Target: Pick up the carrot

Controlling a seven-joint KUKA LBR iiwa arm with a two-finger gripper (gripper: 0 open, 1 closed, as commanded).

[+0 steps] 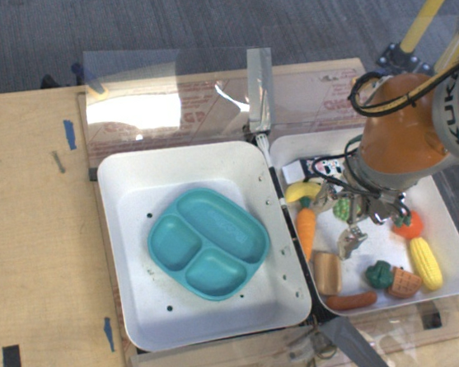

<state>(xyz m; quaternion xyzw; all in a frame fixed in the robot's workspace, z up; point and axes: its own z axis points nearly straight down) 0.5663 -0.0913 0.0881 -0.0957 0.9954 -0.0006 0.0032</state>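
Observation:
The carrot (306, 229) is a short orange piece lying upright along the left wall of the right bin (454, 217), just below a yellow banana (301, 190). My gripper (352, 239) hangs over the middle of that bin, to the right of the carrot and a small gap away from it. Nothing shows held in it. The arm's orange band (398, 133) sits above the gripper and hides part of the bin's back.
Around the gripper lie a brown bread piece (327, 271), a sausage (352, 300), a green broccoli (379, 273), a waffle cone (404, 282), a corn cob (424, 262) and a red-orange fruit (407, 225). The left bin (124, 200) holds a teal divided plate (209, 241).

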